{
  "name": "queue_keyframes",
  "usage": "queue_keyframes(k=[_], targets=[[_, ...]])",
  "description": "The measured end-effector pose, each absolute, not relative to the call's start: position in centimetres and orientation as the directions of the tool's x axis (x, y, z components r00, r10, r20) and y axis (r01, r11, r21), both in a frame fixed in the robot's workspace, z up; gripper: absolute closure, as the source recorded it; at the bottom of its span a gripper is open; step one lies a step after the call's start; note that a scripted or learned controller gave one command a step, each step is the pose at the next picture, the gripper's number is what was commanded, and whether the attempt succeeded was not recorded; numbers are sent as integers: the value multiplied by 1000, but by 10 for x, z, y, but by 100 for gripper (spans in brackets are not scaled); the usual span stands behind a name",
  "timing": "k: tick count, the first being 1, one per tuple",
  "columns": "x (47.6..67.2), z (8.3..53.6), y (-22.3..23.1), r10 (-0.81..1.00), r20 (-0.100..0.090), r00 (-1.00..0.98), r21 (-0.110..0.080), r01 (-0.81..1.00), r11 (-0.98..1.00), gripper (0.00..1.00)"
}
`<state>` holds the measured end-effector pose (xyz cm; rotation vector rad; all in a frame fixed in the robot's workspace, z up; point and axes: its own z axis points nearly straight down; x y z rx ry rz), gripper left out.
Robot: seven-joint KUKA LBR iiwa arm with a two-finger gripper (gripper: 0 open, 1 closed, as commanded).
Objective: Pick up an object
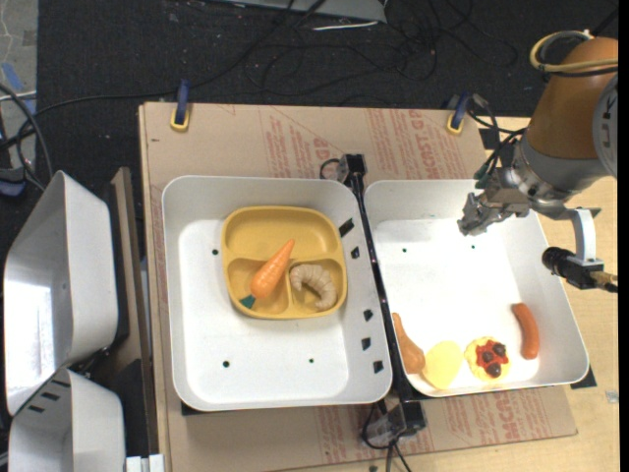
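My gripper [474,218] hangs over the back of the right bin [462,273], near its far wall. Nothing shows between its fingers. Along the right bin's front lie a drumstick-shaped orange piece [407,343], a pale yellow round piece [443,362], a small pizza-like piece [488,357] with red and dark toppings, and an orange sausage [528,329] at the right. All lie well below the gripper in the view. In the left bin [197,264] a yellow divided plate [246,232] holds a carrot [272,268] and a pale shrimp [314,284].
The bins sit side by side on a brown cardboard sheet [295,136], held by yellow clamps [180,118] at the back. A black divider strip [362,264] runs between the bins. Grey boxes [49,283] stand to the left; cables lie behind.
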<state>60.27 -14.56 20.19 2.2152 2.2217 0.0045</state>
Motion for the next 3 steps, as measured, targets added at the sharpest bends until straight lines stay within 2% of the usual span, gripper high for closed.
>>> queue_keyframes(k=[1,3], targets=[[603,211,-145,1000,-1,-2,3,1000,2,100],[564,225,-32,1000,3,-8,-1,1000,8,100]])
